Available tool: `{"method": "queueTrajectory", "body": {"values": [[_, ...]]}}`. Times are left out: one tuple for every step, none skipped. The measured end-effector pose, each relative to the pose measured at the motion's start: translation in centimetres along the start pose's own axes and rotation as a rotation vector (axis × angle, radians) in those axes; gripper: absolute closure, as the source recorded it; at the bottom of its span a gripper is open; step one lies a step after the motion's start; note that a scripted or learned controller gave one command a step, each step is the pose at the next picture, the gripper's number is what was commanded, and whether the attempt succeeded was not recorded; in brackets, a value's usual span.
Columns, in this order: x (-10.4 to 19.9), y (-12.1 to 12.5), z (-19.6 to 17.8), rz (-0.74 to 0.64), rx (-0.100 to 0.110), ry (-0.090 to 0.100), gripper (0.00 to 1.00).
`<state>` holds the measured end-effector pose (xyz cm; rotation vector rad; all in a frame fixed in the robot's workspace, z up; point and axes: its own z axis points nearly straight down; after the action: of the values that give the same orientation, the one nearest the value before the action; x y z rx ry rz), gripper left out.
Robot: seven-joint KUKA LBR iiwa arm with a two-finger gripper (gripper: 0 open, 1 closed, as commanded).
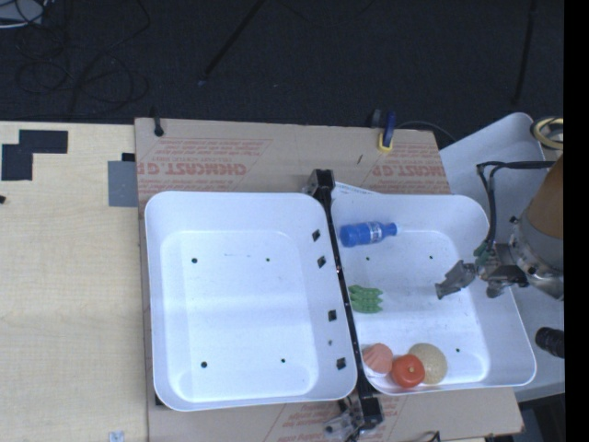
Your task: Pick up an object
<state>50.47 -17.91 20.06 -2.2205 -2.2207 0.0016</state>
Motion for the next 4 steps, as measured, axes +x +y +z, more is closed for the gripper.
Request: {"method": "queueTrajectory", "body": {"values": [[-3.5,3.0,4.2,0.000,0.001,-0.001,0.00],[-3.4,11.9,4.4,-0.004,-0.007,-0.002,0.00],[-3.4,11.6,3.4,-0.004,0.000,0.000,1.00],[3.8,4.4,4.3,-0.005,0.008,0.006,1.00]]}}
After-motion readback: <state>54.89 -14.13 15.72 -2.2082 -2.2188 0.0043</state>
